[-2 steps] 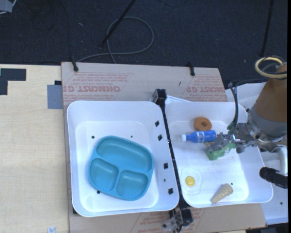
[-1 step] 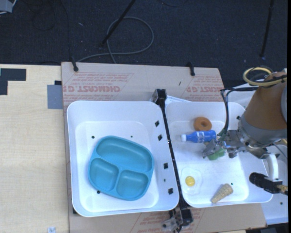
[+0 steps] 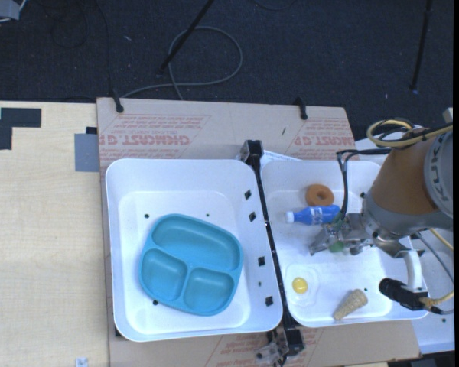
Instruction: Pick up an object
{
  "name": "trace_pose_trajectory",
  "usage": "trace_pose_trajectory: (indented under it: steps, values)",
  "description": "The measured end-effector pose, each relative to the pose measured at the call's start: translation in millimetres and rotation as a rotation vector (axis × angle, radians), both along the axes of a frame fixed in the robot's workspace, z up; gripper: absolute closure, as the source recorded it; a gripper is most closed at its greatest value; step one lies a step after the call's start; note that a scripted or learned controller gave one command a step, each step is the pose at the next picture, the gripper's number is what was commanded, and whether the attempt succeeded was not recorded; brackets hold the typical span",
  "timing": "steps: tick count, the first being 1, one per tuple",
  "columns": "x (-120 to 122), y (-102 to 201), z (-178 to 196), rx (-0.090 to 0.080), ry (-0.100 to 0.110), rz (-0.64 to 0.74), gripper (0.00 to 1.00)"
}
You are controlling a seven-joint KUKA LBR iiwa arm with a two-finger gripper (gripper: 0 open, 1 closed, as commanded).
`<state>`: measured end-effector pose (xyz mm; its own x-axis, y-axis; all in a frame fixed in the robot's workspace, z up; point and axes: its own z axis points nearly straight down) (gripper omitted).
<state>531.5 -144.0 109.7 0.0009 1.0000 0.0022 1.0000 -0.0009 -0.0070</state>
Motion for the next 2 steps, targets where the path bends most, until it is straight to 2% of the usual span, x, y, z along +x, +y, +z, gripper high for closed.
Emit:
trace_pose_trajectory:
  steps: [1, 2]
  values:
    - [0, -1, 12, 0.0, -0.001, -0.005, 1.0]
    - [5, 0, 56, -0.002, -0.008, 0.002, 1.0]
